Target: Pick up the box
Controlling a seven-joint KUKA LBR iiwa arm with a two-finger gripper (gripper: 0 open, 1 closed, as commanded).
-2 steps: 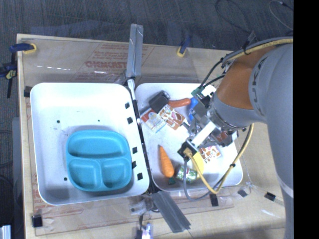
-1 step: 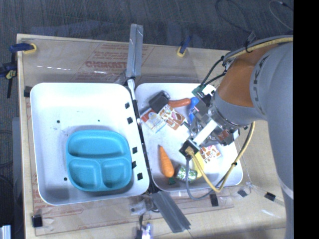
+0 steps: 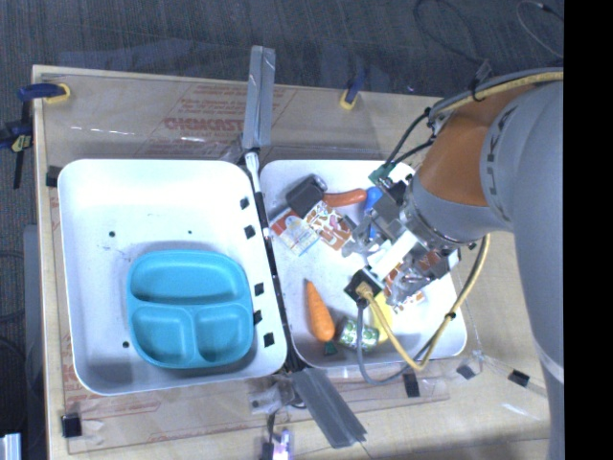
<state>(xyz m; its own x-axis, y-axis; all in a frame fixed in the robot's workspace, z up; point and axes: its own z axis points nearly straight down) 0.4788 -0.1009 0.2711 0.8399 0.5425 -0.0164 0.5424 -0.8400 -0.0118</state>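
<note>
One fixed camera looks down aslant on both bins [image 3: 77, 257]

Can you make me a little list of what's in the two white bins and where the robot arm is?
left bin: a blue tray with three compartments
right bin: an orange carrot, a box with a printed pattern, a dark block, a small green item
arm: reaches in from the right, over the right bin
gripper: low in the right bin, fingers too cluttered to judge
</note>
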